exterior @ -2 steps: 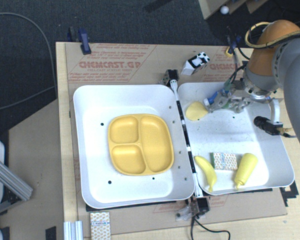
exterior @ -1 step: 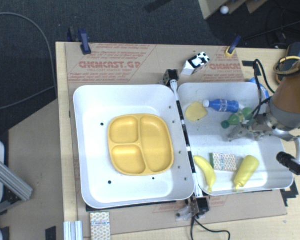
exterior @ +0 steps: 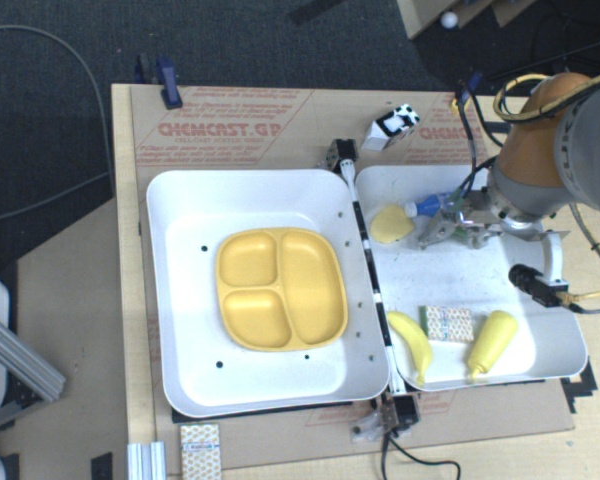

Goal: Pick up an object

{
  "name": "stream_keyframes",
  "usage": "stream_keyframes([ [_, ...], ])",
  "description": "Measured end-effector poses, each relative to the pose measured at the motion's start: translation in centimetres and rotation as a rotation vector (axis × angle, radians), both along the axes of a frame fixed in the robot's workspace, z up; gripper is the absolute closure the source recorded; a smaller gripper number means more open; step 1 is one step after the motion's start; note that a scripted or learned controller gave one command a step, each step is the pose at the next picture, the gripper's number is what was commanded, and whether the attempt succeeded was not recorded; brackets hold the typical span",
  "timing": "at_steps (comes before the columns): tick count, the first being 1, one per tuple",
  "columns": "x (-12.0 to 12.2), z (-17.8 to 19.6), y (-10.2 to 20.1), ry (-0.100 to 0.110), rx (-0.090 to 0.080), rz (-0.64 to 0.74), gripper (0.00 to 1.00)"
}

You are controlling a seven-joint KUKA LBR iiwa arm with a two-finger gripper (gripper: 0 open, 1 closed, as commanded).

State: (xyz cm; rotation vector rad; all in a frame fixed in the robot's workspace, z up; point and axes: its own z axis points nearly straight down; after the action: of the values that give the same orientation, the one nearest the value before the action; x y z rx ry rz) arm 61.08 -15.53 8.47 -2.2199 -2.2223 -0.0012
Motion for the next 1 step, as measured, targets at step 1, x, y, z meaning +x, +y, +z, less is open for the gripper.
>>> stream_keyframes([
  [1, -13.21, 4.12, -6.9, 0.002, 0.0, -0.003, 0.0],
])
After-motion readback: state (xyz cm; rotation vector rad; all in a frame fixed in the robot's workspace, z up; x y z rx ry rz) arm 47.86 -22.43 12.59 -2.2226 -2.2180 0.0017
